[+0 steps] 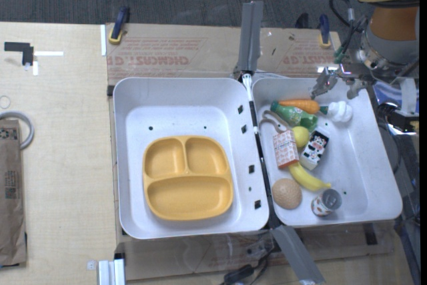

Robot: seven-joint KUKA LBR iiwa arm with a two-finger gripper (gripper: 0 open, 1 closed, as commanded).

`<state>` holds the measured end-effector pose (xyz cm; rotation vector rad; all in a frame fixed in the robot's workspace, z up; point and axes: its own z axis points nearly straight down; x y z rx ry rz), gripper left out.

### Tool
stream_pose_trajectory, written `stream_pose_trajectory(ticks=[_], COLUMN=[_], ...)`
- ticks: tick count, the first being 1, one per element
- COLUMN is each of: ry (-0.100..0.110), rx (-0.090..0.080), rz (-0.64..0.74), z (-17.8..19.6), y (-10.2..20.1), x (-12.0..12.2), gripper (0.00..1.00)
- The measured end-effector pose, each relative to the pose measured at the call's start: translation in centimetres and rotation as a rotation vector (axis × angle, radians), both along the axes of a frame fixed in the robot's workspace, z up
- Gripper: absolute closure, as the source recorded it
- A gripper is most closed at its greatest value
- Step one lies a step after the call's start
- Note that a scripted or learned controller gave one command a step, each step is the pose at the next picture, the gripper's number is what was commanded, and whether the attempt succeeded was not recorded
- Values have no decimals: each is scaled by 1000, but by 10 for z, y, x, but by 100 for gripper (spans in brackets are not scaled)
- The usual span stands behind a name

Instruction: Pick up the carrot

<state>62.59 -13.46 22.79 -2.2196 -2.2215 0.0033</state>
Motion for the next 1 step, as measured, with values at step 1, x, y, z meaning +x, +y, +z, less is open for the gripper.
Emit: stream_pose_trajectory(ticks=[1], ry=[-2], rx=[0], rz=[211], z=[-89], y=[-27], x=[33], gripper=[0])
